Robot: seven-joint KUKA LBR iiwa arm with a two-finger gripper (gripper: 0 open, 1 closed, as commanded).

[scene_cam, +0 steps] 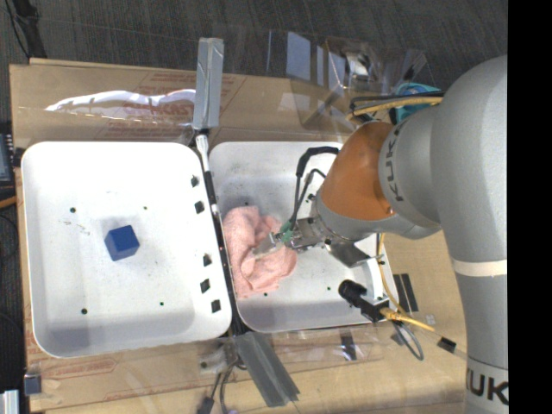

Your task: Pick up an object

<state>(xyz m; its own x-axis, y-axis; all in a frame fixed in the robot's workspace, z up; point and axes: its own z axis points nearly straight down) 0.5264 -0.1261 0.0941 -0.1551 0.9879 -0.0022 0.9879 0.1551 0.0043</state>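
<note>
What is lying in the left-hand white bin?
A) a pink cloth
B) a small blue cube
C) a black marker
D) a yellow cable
B: a small blue cube sits alone on the floor of the left bin, while the pink cloth lies in the right bin, next to the gripper.

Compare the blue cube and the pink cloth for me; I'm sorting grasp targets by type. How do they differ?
The blue cube is small, rigid and sharp-edged; the pink cloth is larger, soft and crumpled into folds.
The cube sits alone in the left bin; the cloth lies in the right bin, against its left wall.
The gripper is down at the cloth's right edge, far from the cube.
Both rest on a white bin floor.
</note>
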